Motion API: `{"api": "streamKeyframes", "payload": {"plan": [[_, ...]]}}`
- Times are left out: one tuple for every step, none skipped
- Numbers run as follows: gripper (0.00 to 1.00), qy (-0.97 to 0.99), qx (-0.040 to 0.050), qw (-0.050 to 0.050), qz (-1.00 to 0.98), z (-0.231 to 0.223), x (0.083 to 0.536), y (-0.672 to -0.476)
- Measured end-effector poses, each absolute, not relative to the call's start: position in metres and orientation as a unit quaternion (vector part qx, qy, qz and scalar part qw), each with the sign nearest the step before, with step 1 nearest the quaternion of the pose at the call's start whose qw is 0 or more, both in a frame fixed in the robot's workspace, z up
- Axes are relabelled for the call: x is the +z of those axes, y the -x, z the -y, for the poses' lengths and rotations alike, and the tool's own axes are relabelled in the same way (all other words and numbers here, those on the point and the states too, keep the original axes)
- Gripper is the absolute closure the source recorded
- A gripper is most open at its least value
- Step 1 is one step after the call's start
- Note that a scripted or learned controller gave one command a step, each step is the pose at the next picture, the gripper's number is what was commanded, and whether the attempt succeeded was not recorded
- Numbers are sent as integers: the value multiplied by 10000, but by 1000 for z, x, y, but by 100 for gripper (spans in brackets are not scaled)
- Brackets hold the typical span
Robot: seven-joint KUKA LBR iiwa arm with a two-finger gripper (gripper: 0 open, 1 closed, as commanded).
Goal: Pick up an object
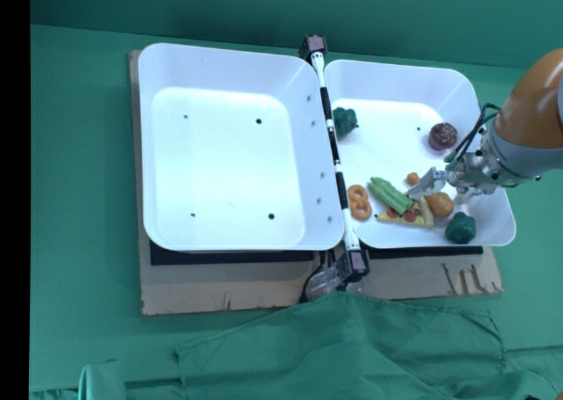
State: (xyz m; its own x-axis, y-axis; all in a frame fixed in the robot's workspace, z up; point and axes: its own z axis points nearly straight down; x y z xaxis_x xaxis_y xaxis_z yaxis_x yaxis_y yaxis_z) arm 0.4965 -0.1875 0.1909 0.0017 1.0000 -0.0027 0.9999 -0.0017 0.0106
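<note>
In the camera view, the approach step is judged to be in hand: the gripper (pixel 433 183) is being held low over the right bin (pixel 400 77), near that bin's front right corner, and nothing is being pinched between the jaws. The jaws are being shown slightly spread, with one grey finger pointing toward the bin's middle. The likeliest target is the orange piece (pixel 439 204), which is lying just beside the fingertips, touching the pizza slice (pixel 406 214) and near the green stalk (pixel 391 194). It is being seen as small, rounded and smooth, so a centred close is being called for, with the jaws lowered around it. A dark green lump (pixel 460 228) is resting at the front right corner, and a pretzel (pixel 359 201) by the left wall.
</note>
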Motion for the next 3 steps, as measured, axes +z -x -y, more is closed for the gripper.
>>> {"api": "streamKeyframes", "payload": {"plan": [[0, -7098, 61, 166, -7042, 152, 188, -474], [100, -7098, 86, 188, -7041, 152, 201, -476], [100, -7147, 13, 38, -6994, 160, 248, -480]]}}
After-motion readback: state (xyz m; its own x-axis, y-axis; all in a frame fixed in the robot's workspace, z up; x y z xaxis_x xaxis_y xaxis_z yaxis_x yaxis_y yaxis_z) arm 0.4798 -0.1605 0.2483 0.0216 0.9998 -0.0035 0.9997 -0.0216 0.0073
